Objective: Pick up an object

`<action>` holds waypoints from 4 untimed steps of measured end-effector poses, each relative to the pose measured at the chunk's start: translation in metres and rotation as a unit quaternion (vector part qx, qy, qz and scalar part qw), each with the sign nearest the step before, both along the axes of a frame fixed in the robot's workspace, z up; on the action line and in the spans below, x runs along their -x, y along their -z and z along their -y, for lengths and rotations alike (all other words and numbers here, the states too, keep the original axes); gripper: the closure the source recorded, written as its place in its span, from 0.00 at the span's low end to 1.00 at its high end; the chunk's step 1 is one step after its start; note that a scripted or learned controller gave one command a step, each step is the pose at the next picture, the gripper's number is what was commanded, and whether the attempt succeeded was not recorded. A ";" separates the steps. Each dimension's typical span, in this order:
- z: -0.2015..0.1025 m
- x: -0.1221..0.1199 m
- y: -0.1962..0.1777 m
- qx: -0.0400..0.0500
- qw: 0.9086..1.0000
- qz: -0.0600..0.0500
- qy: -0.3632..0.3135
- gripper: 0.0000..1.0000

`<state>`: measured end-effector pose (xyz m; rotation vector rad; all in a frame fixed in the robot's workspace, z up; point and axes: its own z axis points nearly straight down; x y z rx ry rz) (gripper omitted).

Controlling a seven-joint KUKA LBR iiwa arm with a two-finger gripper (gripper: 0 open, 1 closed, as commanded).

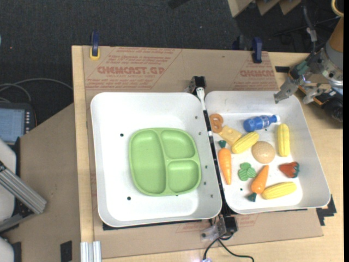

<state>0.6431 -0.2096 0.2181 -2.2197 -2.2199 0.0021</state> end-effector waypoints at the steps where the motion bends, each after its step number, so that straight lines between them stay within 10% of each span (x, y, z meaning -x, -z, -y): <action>1: -0.026 0.000 0.115 0.001 1.000 0.004 -0.001 0.00; 2: -0.114 0.040 0.136 -0.002 1.000 -0.003 -0.003 0.00; 3: -0.108 0.038 0.125 0.000 1.000 0.000 0.000 1.00; 4: -0.162 0.045 0.028 0.000 1.000 0.006 -0.003 1.00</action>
